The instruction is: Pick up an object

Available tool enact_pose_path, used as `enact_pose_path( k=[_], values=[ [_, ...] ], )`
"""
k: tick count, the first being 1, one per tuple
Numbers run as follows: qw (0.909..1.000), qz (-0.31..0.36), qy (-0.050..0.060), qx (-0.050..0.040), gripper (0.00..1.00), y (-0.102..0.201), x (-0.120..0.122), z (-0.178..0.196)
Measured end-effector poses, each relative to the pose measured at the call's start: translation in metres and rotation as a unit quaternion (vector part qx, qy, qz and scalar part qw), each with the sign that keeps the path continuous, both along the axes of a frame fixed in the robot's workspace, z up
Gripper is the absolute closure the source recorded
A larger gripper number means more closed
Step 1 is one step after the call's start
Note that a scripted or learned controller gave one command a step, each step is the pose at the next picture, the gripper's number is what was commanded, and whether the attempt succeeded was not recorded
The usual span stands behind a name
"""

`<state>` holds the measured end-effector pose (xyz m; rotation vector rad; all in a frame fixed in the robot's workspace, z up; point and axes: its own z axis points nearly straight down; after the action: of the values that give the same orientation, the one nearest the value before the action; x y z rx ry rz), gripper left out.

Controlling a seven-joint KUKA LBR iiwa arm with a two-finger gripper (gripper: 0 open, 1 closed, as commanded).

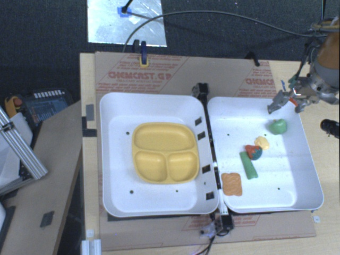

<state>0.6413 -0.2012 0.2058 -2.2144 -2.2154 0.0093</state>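
In the right bin [297,195] lie several small toy foods: a round green piece [278,126], a pale yellow piece [261,142], a red and teal piece [253,152], a green stick [248,165] and an orange slab [231,184]. My gripper [287,102] hangs over the bin's far right corner, just above and beyond the round green piece. Its two fingers are spread apart with nothing between them.
The left bin [114,142] holds a yellow three-part plate [164,152]. A black clip strip [208,142] runs between the bins. A foil sheet [125,15] lies at the back, and a cable [223,16] arcs over the bench toward the arm.
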Motion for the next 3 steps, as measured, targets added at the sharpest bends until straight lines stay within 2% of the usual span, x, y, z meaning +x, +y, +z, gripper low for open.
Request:
enact_pose_path(
  k=[1,2,3],
  values=[
    [1.0000,0.001,-0.006,-0.0014,0.00,0.001,0.003,0.008],
    [1.0000,0.001,-0.005,-0.0013,0.00,0.000,0.000,-0.053],
    [0.9999,0.003,-0.013,-0.0054,0.00,-0.002,0.008,-0.087]
  ],
)
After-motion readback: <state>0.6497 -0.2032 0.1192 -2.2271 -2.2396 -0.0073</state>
